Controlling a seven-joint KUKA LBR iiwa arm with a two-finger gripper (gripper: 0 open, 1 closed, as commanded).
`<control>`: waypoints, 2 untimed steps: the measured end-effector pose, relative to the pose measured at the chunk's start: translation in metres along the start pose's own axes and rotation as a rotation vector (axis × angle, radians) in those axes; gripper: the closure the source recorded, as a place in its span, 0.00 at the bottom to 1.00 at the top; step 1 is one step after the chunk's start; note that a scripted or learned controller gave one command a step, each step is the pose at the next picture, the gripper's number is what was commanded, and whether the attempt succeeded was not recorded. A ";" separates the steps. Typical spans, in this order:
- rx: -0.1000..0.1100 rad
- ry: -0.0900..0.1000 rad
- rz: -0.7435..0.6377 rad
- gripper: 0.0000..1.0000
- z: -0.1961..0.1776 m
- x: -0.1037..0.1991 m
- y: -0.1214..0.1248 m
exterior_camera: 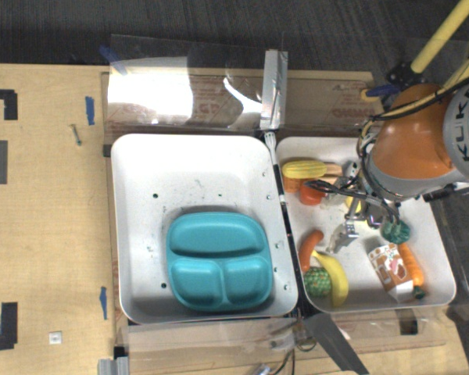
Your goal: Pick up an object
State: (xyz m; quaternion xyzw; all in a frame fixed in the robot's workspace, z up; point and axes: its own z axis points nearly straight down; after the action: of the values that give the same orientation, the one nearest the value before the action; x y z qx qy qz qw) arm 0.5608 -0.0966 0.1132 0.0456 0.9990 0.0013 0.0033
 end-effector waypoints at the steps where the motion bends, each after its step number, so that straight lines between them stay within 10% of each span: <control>1: 0.005 0.031 0.087 0.00 0.015 -0.066 -0.002; 2: 0.003 -0.001 0.147 0.00 0.025 -0.024 -0.017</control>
State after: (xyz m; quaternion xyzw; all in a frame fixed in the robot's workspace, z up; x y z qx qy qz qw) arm 0.5837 -0.1156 0.0884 0.1188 0.9929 0.0002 0.0038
